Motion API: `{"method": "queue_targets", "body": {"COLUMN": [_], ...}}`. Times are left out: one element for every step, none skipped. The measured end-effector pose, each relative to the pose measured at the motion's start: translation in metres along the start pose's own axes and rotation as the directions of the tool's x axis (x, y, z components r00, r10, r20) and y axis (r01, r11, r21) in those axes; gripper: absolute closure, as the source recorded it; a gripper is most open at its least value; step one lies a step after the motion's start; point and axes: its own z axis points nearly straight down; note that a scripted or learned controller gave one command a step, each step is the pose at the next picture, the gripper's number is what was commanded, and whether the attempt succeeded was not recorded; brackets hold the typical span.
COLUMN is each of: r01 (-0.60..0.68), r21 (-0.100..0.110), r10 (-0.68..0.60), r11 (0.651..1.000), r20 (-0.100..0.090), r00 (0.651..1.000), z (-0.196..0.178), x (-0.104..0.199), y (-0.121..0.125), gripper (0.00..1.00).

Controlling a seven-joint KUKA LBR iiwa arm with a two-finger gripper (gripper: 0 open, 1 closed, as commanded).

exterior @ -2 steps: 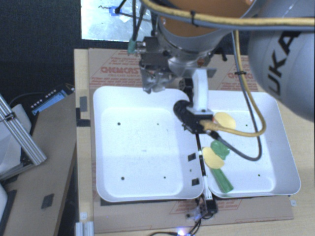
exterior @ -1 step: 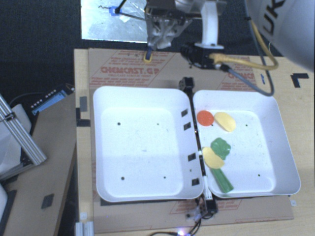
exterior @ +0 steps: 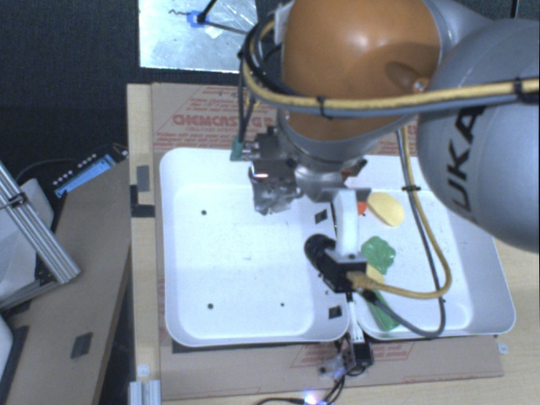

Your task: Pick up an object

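Far left there's a metal rail [exterior: 38, 243] lying on the wooden surface [exterior: 93, 310], with a blue strip [exterior: 84, 171] just above it. Next comes the left bin [exterior: 202, 302], sitting on printed cardboard [exterior: 202, 112]. The gripper [exterior: 272, 188] hangs over the back right part of that bin, close to the wall the two bins share. It's a blurry metallic lump from this angle, so I honestly can't tell whether it's open or closed, and nothing is visibly held in it.

The arm [exterior: 363, 49] and its big orange band loom over the middle. Below that, a black fitting [exterior: 325, 260] with a yellow cable [exterior: 430, 251] sits at the divider. In the right bin [exterior: 481, 310] are a green object [exterior: 378, 253] and, just behind it, a yellow object [exterior: 388, 209], both well apart from the gripper.
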Motion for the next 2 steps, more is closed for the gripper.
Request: {"method": "queue_targets", "body": {"r01": [0.003, -0.002], "r21": [-0.027, -0.024], "r10": [-0.003, 0.002], "r11": [1.0, 1.0], "r20": [-0.011, -0.009], "r00": [1.0, 1.0], "z": [-0.096, -0.139], "x": [0.022, 0.02], "y": [0.014, 0.035], "gripper": [1.0, 1.0]}}
